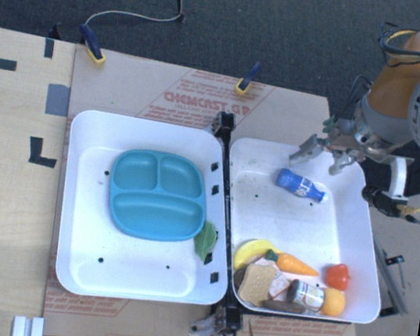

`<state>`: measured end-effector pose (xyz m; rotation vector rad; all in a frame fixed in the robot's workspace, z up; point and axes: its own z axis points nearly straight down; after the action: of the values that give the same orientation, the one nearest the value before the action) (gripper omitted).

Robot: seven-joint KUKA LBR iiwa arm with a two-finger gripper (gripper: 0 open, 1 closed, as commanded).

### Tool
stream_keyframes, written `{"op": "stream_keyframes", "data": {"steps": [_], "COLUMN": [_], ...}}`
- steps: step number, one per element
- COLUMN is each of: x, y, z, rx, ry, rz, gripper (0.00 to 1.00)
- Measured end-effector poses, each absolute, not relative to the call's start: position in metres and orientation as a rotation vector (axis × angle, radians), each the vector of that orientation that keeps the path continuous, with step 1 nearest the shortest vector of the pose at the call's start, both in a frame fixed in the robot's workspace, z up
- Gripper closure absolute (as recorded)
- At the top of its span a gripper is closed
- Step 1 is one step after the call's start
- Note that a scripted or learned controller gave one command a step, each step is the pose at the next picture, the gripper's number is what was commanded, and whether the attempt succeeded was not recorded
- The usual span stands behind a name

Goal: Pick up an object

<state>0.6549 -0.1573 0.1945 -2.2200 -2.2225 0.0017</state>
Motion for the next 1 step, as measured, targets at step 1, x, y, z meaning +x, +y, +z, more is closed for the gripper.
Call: {"op": "stream_keyframes", "data": {"steps": [1], "x": [0.6672], "y": [-0.1235], "z": [0.0925], "rx": [-2.218], "ry": [-2.22], "rz": [0.004], "gripper": [0.0]}}
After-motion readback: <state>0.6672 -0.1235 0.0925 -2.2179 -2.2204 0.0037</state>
